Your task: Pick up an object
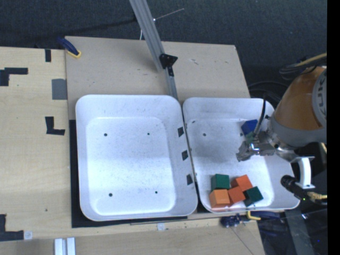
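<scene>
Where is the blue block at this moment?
The small blue block lies in the right white plastic bin, near its far right side, just above the claw and apart from the green and orange blocks at the near edge.

Wooden bench [122,68], two white bins [90,142] side by side

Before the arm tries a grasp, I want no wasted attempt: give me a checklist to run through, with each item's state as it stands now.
1. Objects present in the right bin: ok. A blue block lies by the gripper, and green and orange blocks cluster at the near edge.
2. Gripper over the right bin: ok.
3. Gripper holding something: cannot tell.
4. Blue block free to grasp: cannot tell; the arm partly hides it.
5. Cluster blocks separated: not ok; they touch each other.
6. Cluster away from the bin wall: not ok; it lies close to the near rim.
</scene>
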`<action>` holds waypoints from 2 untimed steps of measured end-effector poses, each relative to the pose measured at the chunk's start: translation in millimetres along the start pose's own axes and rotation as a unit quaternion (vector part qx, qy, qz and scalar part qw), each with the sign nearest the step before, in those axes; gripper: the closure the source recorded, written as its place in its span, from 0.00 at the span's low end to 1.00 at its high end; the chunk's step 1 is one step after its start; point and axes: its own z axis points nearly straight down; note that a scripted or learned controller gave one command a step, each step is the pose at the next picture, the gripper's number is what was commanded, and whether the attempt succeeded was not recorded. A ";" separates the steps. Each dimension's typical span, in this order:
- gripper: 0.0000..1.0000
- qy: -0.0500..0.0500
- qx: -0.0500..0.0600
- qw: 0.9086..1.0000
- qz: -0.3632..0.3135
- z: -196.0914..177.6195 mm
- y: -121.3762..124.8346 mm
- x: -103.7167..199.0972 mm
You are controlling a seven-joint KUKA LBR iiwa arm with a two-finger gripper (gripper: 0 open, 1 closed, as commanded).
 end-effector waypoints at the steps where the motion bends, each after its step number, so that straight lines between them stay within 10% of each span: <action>1: 1.00 0.000 0.000 1.000 0.000 -56.6 11.0 1.6; 2: 1.00 0.000 -0.001 1.000 0.000 -119.3 12.3 -1.1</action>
